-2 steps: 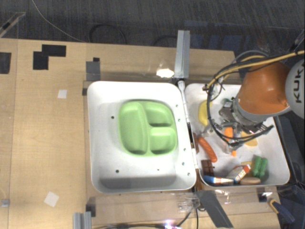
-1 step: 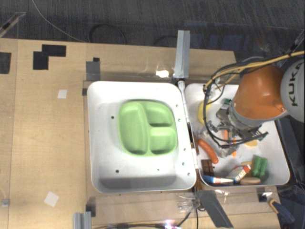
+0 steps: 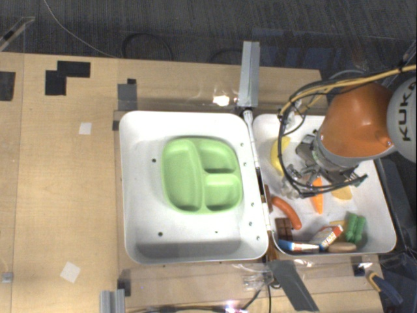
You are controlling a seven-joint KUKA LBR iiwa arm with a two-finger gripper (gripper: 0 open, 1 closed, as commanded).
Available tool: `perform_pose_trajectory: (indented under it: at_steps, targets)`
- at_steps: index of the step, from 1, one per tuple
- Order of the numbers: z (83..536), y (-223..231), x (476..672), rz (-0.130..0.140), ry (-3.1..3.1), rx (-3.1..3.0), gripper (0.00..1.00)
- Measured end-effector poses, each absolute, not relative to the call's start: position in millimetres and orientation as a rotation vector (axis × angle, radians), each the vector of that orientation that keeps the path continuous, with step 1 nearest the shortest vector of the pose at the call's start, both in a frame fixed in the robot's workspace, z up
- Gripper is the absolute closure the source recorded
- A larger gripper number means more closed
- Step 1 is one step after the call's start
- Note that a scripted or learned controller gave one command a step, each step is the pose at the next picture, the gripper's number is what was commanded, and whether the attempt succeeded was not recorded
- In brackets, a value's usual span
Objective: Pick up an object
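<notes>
Down over the right bin [image 3: 384, 240], reaching in from the right: grey arm [image 3: 404, 119] with its orange band [image 3: 355, 122], dark wrist below, cables looped around it. Pincer [image 3: 317, 178] low among the clutter near the middle of that bin; cannot tell whether wide or narrow, hidden under the wrist and cables. Nothing seen gripped.

Crowded in the right bin: a yellow piece [image 3: 277, 156] along the left wall, partly behind a cable; an orange carrot-like piece [image 3: 317, 199] just below the pincer, close to it, contact unclear; a pale yellow piece [image 3: 343, 192] beside that; a red-orange sausage shape [image 3: 287, 212] lower left; a small brown block [image 3: 282, 229] just below the sausage; a green item [image 3: 354, 228] near the lower right corner; a marker-like stick [image 3: 301, 246] and a brownish piece [image 3: 341, 246] along the bottom wall.

In the left bin [image 3: 140, 175]: a light green divided tray [image 3: 200, 174], lying flat near the centre, well apart from the arm.

Both bins side by side on the wooden worktop [image 3: 58, 194]
</notes>
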State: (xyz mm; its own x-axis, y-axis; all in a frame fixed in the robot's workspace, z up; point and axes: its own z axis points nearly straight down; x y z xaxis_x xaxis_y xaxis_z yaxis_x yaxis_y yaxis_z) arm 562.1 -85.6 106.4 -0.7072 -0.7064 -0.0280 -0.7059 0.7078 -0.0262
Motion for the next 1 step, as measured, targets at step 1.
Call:
perform_pose_trajectory:
  at_steps: [1]
  targets:
    - [222.0, -82.0, 622.4, -0.011, 2.966, -0.976, 1.0]
